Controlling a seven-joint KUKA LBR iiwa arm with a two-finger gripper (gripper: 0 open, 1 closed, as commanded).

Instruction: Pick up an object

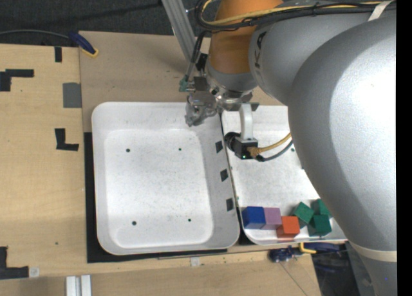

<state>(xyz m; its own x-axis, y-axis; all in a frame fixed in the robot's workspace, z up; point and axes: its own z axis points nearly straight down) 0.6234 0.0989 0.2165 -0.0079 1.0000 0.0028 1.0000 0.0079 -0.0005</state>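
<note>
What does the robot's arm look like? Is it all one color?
No. The arm is big, round and shiny grey, with an orange band above the wrist. Thin black and yellow cables loop along it. The gripper is small, dark grey metal.

right white bin (270,237): much of its floor hidden under the grey arm (347,127); far and right walls unseen
green blocks (313,217): right parts covered by the arm
arm: cut off by the right and top edges
gripper (196,114): fingers too small and blurred to tell their state
</note>
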